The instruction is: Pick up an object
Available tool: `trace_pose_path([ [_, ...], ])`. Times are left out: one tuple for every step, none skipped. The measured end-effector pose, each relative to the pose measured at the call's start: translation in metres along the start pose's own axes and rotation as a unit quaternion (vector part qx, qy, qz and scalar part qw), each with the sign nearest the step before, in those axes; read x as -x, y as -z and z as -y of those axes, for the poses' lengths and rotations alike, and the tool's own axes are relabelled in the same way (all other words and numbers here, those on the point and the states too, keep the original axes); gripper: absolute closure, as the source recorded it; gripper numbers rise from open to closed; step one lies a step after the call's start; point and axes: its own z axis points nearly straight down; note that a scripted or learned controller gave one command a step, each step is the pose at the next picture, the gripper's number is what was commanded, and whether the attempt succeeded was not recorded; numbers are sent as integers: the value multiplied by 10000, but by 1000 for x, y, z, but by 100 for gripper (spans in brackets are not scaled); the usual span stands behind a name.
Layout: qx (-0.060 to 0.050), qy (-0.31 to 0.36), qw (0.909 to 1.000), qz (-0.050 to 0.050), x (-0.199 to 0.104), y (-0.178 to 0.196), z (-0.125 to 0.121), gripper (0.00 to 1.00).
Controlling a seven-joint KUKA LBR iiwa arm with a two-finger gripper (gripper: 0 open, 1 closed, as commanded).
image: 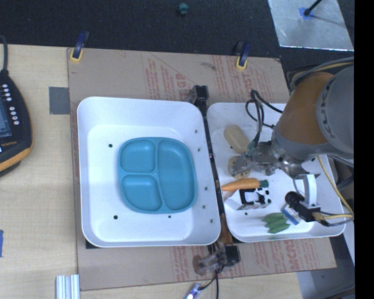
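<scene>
Your gripper hangs over the right white bin's left edge; I cannot tell its state. The slim orange carrot-shaped toy beneath looks light, stiff; grip mid-length.

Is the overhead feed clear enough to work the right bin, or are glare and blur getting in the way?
Camera view: even light, no harsh glare; the left bin is bright white around the blue tray, details intact. The right bin is softer: small items near the carrot blur together, and the arm hides its far side.
</scene>
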Motion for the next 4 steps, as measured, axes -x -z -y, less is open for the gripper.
trace_pose_path([
  [1, 14, 10000, 3, -1, 0, -13, 0],
  [-14, 9, 10000, 0, -12, 0, 6, 0],
  [3, 9, 10000, 0, 10, 1, -97, 0],
  [-14, 5, 10000, -2, -7, 0, -16, 0],
])
